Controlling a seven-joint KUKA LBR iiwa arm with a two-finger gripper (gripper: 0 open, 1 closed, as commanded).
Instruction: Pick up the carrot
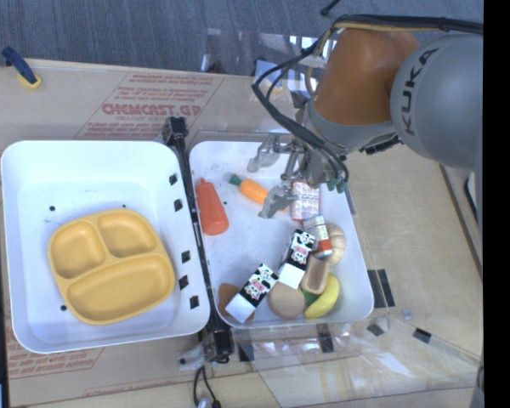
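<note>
The small orange carrot point(253, 190), a stubby tapered shape with a green tip, lies on the smooth floor of the right bin point(238, 155), near its far wall. The metal gripper point(272, 177) hangs just beside it with its fingers spread and nothing between them. A glossy orange-red bottle point(210, 207) lies by the bin's left wall. Cow-patterned cartons point(257, 286), a banana point(325, 297) and an egg point(286, 301) crowd the near corner. The left bin point(34, 168) holds a yellow divided plate point(110, 265).
</note>
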